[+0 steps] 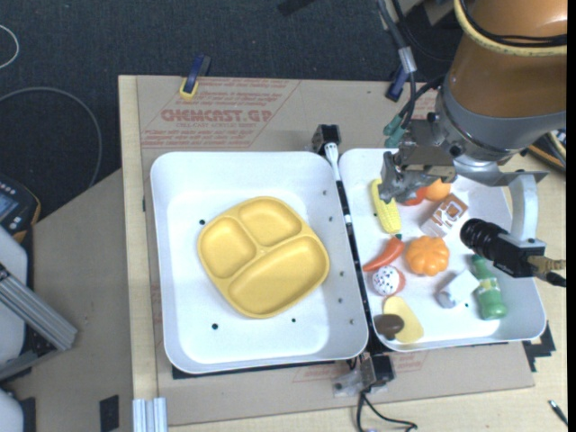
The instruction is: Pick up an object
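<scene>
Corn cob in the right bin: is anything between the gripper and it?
Nothing visible. The gripper sits directly over the upper end of the corn cob, with the carrot and pumpkin lying lower, off to the side.

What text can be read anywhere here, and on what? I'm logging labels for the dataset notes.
"CHEMCAST GP", in large red letters, upside-down-looking print on the brown board under the bins.
Smaller red lines below that heading on the same board: too blurred to read.
Faint red print on the board's front strip, near the clip: unreadable.
The small box in the right bin has a pattern, but no legible words.
</scene>
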`<state>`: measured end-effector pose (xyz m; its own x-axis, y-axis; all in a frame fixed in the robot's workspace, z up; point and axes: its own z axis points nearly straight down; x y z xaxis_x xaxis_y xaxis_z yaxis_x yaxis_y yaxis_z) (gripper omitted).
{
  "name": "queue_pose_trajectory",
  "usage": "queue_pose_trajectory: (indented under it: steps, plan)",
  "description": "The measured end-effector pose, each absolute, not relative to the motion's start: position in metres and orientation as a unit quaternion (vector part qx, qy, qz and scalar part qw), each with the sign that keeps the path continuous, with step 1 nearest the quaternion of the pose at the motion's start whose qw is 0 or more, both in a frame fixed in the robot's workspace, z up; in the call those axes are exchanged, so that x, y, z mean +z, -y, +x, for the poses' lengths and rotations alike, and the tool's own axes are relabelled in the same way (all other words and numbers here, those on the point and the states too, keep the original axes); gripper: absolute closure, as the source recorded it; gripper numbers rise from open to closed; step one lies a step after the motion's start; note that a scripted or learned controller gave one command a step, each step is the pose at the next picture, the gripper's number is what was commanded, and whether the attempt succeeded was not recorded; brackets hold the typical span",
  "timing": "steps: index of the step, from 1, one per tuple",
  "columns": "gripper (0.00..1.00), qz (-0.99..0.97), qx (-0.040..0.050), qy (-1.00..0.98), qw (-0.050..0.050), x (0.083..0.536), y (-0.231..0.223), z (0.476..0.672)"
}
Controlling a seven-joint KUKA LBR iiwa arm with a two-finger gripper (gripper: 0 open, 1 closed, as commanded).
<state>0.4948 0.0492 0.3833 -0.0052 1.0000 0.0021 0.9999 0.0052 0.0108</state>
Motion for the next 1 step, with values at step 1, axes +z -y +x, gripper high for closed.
queue_pose_trajectory:
  steps: [1]
  plan:
    - [1.0,0.705,0.0028,-0.709,0.002,0.4267,-0.0944,0.4791]
